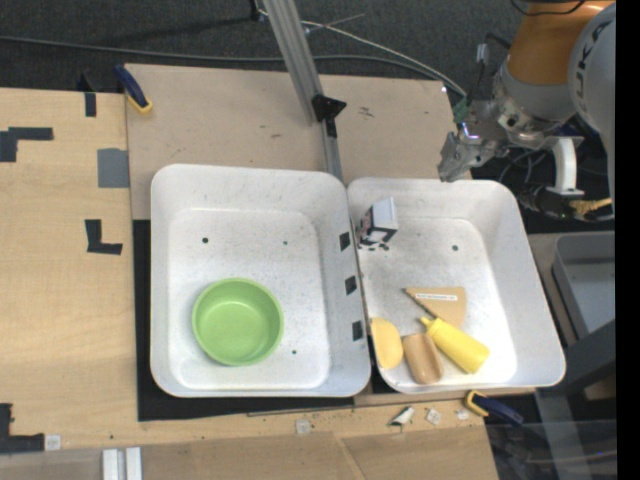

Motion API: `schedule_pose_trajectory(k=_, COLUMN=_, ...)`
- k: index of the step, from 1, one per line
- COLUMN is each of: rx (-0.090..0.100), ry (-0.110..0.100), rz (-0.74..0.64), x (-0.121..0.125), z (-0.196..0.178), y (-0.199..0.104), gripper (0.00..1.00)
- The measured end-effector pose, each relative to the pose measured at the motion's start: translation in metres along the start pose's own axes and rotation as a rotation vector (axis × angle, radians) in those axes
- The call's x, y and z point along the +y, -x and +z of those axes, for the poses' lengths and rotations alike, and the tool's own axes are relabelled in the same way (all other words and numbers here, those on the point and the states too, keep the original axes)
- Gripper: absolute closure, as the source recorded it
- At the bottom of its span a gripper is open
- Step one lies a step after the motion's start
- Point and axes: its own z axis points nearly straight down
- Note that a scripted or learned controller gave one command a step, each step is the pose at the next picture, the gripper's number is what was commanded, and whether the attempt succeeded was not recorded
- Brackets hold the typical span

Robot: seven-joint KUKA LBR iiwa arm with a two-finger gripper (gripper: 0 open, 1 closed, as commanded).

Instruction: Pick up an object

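From above, the gripper [457, 158] hangs over the back rim of the right bin [500, 203]; whether it is released or clenched I cannot tell, and nothing shows in it. The yellow bottle [457, 342], a bun [386, 343] and a sausage [423, 359] lie near the front. This looks like the approach; next it must travel forward and descend over one.

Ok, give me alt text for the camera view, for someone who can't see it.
A grey robot arm's gripper hovers over the far rim of the right shallow white bin, which holds a yellow plastic bottle, a tan card and a small grey block. The left white bin holds a round green plastic bowl.
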Motion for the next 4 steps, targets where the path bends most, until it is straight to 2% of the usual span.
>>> schedule_pose_trajectory(k=2, rx=0.002, ry=-0.009, rz=-0.003, x=-0.045, z=0.001, y=-0.083, gripper=1.00)
schedule_pose_trajectory(k=3, rx=0.001, ry=-0.012, rz=-0.002, x=-0.070, z=0.017, y=-0.125, gripper=1.00)
schedule_pose_trajectory(k=4, rx=0.001, ry=-0.012, rz=-0.005, x=-0.089, z=0.018, y=-0.185, gripper=1.00)
